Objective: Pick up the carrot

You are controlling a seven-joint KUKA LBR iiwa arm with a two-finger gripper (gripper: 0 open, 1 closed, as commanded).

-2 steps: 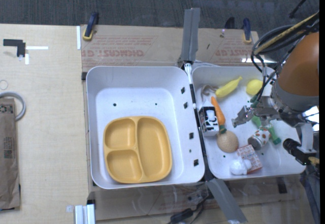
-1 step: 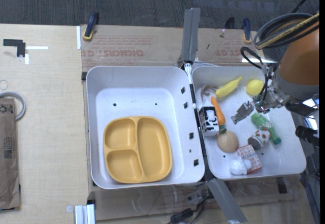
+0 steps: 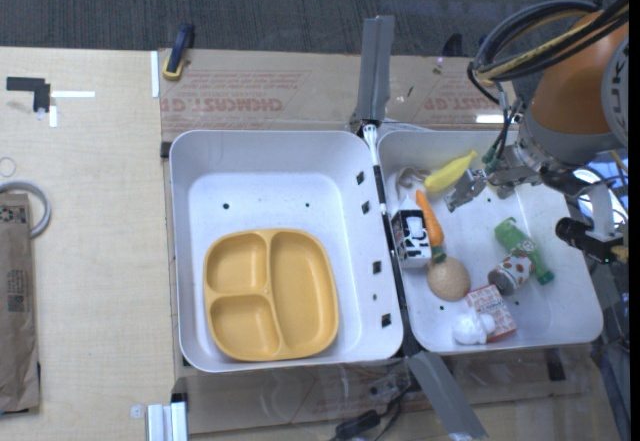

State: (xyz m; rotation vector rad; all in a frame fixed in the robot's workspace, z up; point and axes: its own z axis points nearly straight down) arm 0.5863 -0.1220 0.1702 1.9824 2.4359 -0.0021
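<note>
The arm reaches in from three o'clock, its gripper (image 3: 468, 191) hanging just beside the carrot (image 3: 431, 216); finger state unclear.

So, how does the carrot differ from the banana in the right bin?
The carrot is orange, thin and nearly straight; the banana is yellow, thicker and slightly curved. The carrot runs almost up and down in the view, against a black and white carton, while the banana lies slanted, higher in the bin. Both lie flat in the right bin, close together.

grey arm (image 3: 560, 134), orange band, black cables
</note>
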